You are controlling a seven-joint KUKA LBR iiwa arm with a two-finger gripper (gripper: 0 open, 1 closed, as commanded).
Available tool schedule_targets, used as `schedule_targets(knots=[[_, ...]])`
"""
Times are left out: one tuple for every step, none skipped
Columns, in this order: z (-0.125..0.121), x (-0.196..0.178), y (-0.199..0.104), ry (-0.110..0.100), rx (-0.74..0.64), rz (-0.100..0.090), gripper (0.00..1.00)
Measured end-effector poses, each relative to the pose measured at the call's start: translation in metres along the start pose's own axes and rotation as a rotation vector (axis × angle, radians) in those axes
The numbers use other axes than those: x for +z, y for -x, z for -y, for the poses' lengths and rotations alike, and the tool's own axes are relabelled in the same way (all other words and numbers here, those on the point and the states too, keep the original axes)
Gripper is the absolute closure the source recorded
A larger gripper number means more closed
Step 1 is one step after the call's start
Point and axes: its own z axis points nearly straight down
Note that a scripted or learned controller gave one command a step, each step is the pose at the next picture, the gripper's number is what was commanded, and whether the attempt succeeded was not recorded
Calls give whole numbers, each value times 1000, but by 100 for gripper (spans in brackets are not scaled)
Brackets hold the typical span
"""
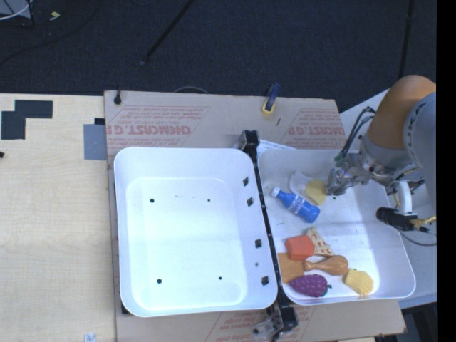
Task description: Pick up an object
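Yellow soft plastic piece (315, 191) sits just left of my gripper (335, 185) in rt white bin (399, 262); blue bottle (298, 205) beyond, lying diagonal. Grip state: can't tell.

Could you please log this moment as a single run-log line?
arm: over right bin | gripper: beside yellow item, nothing seen held | blue bottle: lying in bin

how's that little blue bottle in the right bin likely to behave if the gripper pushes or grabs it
The blue bottle lies on its side, so a sideways push would probably roll it across the right bin. It looks like small smooth plastic, likely light and somewhat slippery. A grip across its rounded body may squirt it out.
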Motion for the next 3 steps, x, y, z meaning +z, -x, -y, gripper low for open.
schedule_targets(knots=[[29, -2, 1, 0, 5, -1, 100], [6, -3, 3, 5, 5, 1, 100], [14, -2, 3, 2, 6, 1, 100]])
